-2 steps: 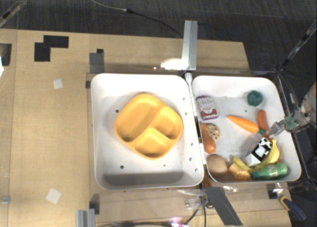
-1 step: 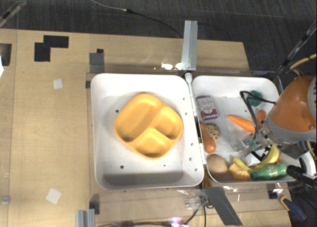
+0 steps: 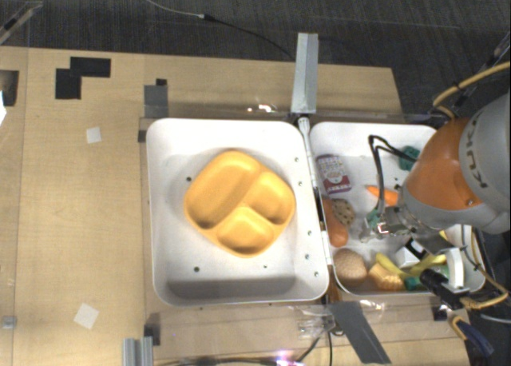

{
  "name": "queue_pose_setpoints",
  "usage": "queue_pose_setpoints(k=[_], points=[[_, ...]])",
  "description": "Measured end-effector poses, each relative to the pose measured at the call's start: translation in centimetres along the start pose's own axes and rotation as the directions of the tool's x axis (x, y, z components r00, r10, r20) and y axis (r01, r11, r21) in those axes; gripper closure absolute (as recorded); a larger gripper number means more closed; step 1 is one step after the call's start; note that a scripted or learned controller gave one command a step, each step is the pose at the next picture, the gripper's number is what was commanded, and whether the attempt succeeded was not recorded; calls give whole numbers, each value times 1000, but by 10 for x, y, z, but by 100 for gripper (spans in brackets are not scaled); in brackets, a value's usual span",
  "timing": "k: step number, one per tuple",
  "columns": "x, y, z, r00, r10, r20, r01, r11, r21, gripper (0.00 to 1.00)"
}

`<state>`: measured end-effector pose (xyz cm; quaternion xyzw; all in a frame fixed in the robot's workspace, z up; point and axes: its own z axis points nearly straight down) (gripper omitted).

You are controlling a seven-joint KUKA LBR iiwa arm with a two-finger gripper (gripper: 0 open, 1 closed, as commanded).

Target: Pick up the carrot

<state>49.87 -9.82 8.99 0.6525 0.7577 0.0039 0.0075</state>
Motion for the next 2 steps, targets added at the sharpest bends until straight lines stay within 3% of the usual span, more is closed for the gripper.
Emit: queue_pose_setpoints(k=[1, 2], points=[[-97, 23, -79, 996, 90, 2, -90, 996, 5, 100], [0, -7, -16, 986, 169, -8, -168, 985, 22, 100]])
